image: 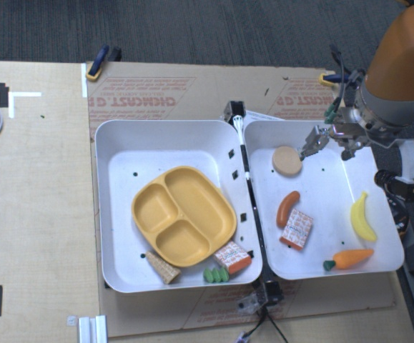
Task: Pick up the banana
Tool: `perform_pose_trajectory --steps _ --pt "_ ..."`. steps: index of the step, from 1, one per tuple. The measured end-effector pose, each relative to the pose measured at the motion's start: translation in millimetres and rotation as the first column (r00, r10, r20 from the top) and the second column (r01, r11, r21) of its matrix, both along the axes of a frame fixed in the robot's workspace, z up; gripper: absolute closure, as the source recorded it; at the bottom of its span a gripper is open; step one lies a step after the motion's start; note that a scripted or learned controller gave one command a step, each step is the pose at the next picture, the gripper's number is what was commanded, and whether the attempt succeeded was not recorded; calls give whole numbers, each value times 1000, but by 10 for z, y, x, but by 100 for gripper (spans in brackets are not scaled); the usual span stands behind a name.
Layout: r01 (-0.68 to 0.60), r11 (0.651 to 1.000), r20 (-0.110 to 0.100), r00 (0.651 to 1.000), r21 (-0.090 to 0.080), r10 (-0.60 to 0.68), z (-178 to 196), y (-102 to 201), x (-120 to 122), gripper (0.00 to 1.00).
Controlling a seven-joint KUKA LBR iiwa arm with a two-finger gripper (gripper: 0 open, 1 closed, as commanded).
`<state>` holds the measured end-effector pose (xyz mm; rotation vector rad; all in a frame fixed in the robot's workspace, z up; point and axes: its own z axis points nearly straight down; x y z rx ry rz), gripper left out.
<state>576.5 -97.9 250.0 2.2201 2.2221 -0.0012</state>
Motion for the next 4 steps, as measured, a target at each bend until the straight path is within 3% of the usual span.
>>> perform_pose_trajectory --steps 1,2,3,4 --pt "-74 997 2 997 -1 74 158 -454 -138 0" --pt "-119 993 1 993 0 119 -451 -1186 -406 0" --pt "-350 937 0 937 2 350 -1329 -1238 -362 0" --pt "-916 401 1 401 -1 916 -1549 -705 -414 0"
